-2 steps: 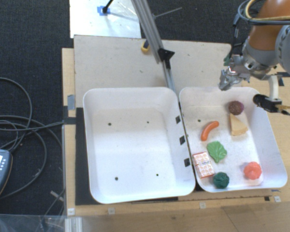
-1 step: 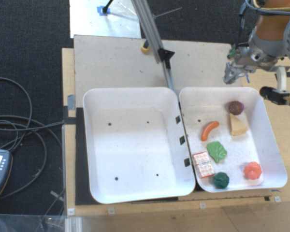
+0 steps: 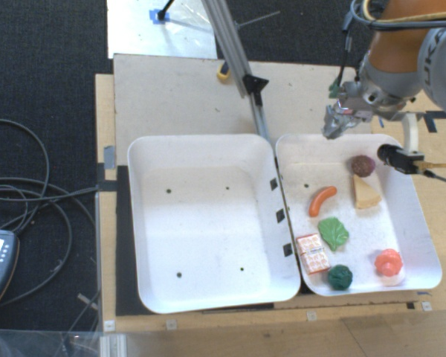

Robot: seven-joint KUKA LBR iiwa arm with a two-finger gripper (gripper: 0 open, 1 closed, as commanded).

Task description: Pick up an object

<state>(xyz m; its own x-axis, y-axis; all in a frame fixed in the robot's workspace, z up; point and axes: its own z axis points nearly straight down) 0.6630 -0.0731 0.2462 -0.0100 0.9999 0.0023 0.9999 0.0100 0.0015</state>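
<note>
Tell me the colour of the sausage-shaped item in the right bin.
Orange-red. The sausage shows plainly in the camera view, lying in the right bin.

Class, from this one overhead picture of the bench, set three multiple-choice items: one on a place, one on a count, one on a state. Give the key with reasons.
1. Where does the small orange-and-white printed box lie?
A. in the left white bin
B. in the right white bin, near its left wall
C. on the bench behind the bins

2. How many objects lie in the right white bin?
A. four
B. seven
C. ten

3. What is the state of the left white bin?
A. it holds no objects
B. it is tipped on its side
C. it is stacked on the other bin

Key:
1 B: the box sits by the bin's left wall, beside the dark green ball.
2 B: brown ball, cheese wedge, orange sausage, green leaf, box, green ball and red tomato.
3 A: its floor is bare and it sits flat.
</note>
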